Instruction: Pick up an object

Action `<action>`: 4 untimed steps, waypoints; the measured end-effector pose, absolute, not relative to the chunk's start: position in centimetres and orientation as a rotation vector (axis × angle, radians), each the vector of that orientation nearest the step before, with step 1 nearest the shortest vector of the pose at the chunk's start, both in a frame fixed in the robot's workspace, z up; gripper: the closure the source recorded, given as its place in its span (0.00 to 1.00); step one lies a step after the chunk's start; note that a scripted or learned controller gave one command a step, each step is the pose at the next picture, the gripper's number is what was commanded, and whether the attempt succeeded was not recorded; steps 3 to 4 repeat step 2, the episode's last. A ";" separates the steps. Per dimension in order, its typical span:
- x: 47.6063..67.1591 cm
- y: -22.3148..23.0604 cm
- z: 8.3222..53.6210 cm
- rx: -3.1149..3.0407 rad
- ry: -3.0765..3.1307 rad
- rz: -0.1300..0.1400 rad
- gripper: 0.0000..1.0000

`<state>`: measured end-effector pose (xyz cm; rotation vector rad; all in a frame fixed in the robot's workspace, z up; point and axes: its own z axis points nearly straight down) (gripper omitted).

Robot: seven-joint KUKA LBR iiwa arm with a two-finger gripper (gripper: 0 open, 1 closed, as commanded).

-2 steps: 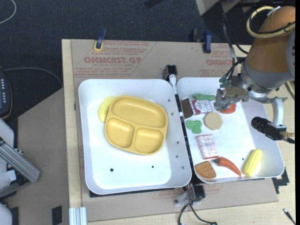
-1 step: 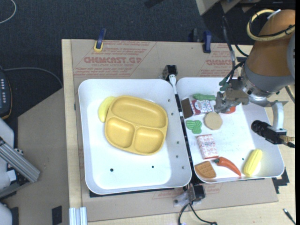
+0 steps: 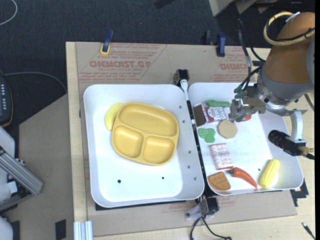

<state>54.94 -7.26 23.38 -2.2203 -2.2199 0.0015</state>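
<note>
My gripper (image 3: 239,112) hangs over the upper middle of the right bin (image 3: 285,179), just right of a red-and-white packet (image 3: 215,114) and above a round tan cookie (image 3: 228,129). Nothing shows between its fingers. Below lie a green leaf-shaped toy (image 3: 206,133), a pink-and-white wrapper (image 3: 221,156), an orange pepper (image 3: 243,176), a waffle-like biscuit (image 3: 219,181) and a yellow corn cob (image 3: 269,172). A green item (image 3: 218,103) and a brown bar (image 3: 199,115) sit near the bin's top left.
The left bin (image 3: 100,174) holds a yellow divided plate (image 3: 145,132) with a yellow banana-like piece (image 3: 111,115) tucked under its left edge. A black cylinder (image 3: 283,141) on the arm juts over the right bin's right side.
</note>
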 end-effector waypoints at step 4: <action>54.8 -7.9 23.2 -2.221 -2.219 0.001 1.00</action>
